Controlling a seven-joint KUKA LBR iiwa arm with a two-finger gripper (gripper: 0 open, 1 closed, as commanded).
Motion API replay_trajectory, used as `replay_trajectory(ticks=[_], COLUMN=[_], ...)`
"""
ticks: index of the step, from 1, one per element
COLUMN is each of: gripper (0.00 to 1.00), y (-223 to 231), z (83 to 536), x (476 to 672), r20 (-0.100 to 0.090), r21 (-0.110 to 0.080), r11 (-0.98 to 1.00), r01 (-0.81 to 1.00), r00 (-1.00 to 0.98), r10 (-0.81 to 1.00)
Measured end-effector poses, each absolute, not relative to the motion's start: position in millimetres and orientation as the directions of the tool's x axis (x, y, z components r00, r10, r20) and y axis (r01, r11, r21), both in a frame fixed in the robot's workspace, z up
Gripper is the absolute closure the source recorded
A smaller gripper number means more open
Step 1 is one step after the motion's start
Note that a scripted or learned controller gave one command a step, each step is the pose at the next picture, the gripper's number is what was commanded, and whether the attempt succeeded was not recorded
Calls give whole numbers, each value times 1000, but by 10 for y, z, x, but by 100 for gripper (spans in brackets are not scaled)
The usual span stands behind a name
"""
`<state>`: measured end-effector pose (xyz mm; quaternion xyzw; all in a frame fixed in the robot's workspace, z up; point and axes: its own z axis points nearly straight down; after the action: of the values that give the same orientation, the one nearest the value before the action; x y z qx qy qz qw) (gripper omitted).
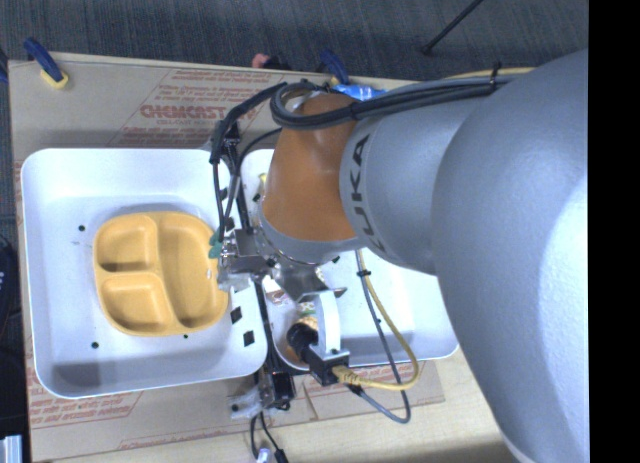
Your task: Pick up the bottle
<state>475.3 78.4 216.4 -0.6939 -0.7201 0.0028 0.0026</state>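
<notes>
Yellow divided tray [160, 273] occupies the left bin [50, 251]. Arm [400, 191] masks the right bin [430, 336]; bottle location and finger state cannot be told. Advise confirming bottle position before closing.

A yellow divided tray [155, 273] fills the middle of the left bin [60, 191], leaving open floor along its walls. The arm [400, 191] covers the right bin [425, 326].
</notes>
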Motion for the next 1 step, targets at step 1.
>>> replay_trajectory(ticks=[1], gripper=[100], y=[412], z=[2089], x=[4760], r20=[2], r21=[-5], r11=[374], r01=[927], r00=[-374], r10=[927])
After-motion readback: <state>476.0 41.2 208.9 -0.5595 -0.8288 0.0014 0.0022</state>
